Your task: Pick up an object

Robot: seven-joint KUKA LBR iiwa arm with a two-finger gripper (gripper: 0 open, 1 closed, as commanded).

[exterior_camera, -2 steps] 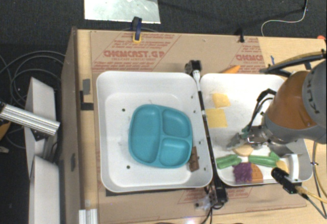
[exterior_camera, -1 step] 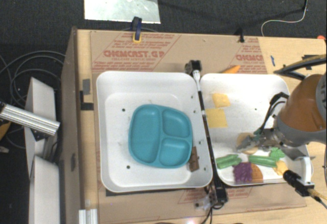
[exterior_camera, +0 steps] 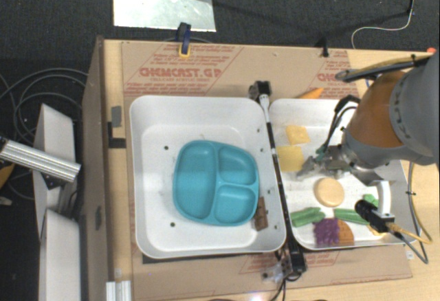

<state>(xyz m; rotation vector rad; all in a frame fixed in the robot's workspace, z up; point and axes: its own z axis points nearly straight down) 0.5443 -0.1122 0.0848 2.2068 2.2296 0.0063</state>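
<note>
Pincer (exterior_camera: 317, 163), grip state unclear, beside yellow block (exterior_camera: 290, 158) whose long axis runs vertically.

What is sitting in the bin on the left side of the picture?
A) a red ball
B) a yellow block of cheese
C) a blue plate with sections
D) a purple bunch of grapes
C, because the blue plate with three sections lies in the left bin, while the purple grapes and the yellow pieces are in the right bin.
</note>
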